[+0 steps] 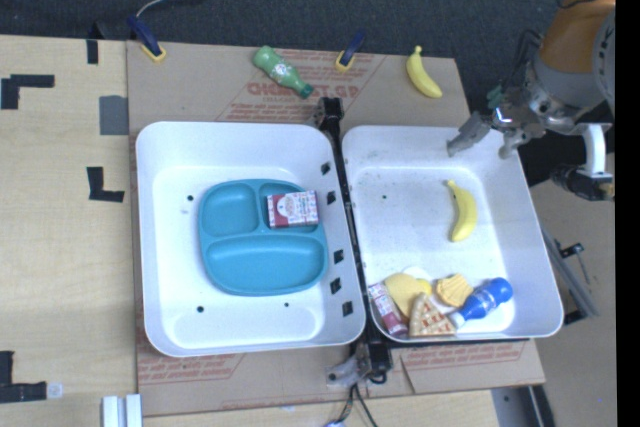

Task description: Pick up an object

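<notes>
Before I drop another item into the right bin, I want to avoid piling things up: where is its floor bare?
The right bin has bare floor across its far and left parts, bordered by the divider, the banana and the hand at the far rim. The near edge is crowded: waffle, blue bottle, yellow pieces and a packet.

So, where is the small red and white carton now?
The small red and white carton lies in the left bin, on the blue divided plate, at its upper right compartment.
</notes>
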Robot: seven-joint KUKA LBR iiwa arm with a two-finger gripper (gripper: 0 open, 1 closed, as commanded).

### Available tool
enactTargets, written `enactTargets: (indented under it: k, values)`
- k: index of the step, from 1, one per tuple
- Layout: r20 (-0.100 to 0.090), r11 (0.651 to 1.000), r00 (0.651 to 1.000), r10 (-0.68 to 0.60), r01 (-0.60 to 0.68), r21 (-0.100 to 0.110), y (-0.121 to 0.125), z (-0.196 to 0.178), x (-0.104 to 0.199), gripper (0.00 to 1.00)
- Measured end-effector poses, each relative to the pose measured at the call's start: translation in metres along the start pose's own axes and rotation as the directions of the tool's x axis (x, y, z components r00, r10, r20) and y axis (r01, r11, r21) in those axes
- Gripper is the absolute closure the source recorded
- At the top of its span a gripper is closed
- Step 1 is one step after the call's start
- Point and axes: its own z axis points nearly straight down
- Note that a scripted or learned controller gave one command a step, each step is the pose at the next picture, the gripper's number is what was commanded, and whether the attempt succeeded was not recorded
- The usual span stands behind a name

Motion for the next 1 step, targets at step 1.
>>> enactTargets:
  k: [1]
  values:
    - [0.000, 1.000, 1.000, 0.001, -0.001, 0.002, -0.0291, 0.0859, -0.0204, 0.00]
